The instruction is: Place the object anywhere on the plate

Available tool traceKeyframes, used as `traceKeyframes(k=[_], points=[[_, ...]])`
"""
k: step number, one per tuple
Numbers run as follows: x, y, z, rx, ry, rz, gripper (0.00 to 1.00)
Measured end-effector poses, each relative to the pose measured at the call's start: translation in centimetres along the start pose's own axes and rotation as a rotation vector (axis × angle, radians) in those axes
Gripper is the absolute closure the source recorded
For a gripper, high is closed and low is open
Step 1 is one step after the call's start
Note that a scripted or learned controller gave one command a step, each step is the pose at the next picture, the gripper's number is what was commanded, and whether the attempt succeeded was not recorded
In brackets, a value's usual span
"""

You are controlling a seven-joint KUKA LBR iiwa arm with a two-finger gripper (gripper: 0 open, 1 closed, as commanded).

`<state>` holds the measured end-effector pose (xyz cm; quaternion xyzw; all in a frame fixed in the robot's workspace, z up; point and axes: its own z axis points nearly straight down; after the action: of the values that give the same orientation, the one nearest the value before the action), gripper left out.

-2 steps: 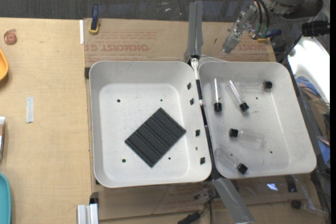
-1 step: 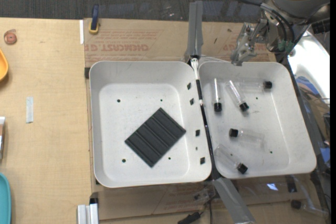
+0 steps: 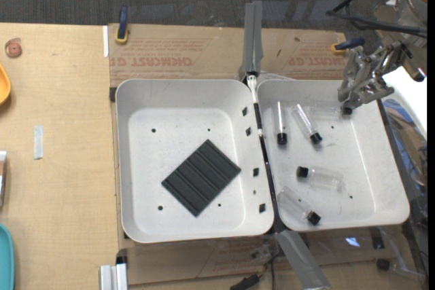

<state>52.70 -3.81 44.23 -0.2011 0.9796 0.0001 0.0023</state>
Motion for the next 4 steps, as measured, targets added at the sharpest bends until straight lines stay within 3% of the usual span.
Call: traceKeyframes(k=[1, 2, 3, 4], points=[[-10.8, 6.9, 0.1, -0.002, 0.0, -0.348, 1.0], [-15.3, 7.9, 11.8, 0.0, 0.003, 0.331, 1.0], [-13.3, 4.3, 7.2, -0.001, 0.0, -0.077, 1.0], [-14.5, 10.2, 14.3, -0.003, 0.002, -0.351, 1.0]])
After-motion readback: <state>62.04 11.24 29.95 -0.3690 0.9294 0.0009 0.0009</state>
